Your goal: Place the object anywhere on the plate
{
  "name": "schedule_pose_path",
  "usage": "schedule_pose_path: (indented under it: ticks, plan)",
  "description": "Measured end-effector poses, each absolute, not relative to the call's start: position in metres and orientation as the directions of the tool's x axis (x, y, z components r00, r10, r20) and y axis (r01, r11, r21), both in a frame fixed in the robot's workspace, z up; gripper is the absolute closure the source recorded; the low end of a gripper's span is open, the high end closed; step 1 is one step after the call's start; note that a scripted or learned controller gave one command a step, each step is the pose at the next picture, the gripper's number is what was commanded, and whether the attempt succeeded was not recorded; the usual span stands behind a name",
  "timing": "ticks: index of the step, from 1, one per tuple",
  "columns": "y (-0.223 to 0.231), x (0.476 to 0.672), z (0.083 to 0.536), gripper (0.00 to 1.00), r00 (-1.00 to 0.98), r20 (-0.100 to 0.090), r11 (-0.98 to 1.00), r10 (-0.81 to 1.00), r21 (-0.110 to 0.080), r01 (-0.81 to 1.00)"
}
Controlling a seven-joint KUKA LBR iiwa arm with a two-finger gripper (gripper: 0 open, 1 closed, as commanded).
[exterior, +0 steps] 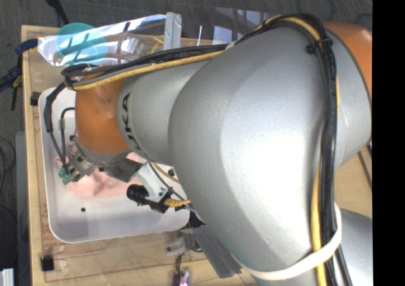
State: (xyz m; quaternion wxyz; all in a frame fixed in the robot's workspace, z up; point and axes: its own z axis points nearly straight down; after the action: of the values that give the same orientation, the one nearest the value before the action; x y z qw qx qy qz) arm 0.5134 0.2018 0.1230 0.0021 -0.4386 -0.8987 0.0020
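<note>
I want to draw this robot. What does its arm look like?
The arm is big, round and smooth, light grey, with an orange band near the wrist and black letters on the grey next to it. Black and yellow cables run along the outside. The gripper end is dark grey metal.

Fixed overhead slant, arm (253,139) looming close, bin (95,221) below

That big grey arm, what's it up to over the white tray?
The grey arm reaches in from the right and hangs low over the left white bin, hiding much of the bench. Its hand sits near the bin's left side, just above a pink thing lying on the bin floor. Whether it grips anything is unclear.
</note>
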Motion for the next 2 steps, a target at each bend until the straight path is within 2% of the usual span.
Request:
schedule_pose_path:
  ticks: [1,2]
  plan:
    - [0.140,0.588,0.181,1.00,-0.714,0.000,0.714,0.701,-0.001,0.701]
    - [0.175,0.540,0.110,1.00,-0.746,0.002,0.746,0.666,-0.004,0.666]
